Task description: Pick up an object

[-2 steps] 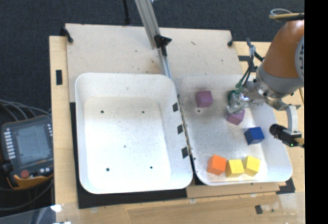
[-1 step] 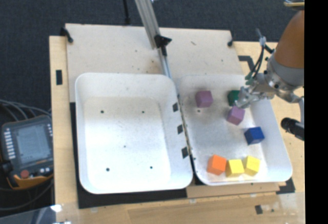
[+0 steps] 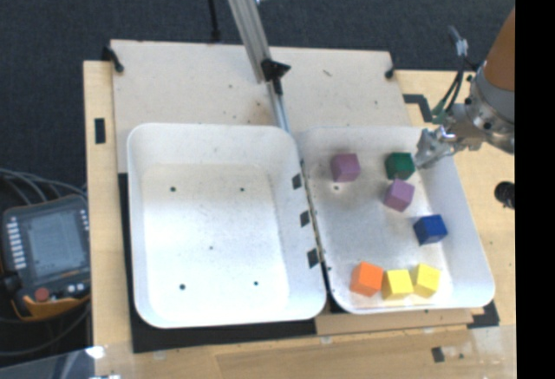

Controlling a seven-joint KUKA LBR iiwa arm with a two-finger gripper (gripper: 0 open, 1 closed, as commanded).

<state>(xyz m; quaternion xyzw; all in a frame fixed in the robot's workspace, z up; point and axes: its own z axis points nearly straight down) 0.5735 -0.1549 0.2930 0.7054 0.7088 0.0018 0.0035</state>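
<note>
The right bin holds several small blocks: a purple one, a green one, a second purple one, a blue one, and along the front an orange one and two yellow ones. My gripper hangs at the bin's back right, just right of the green block and slightly above it. Nothing shows between its tips.
The left bin lies beside the right one. A slanted metal pole rises from the gap between the bins at the back. A teach pendant lies off the bench at the left.
</note>
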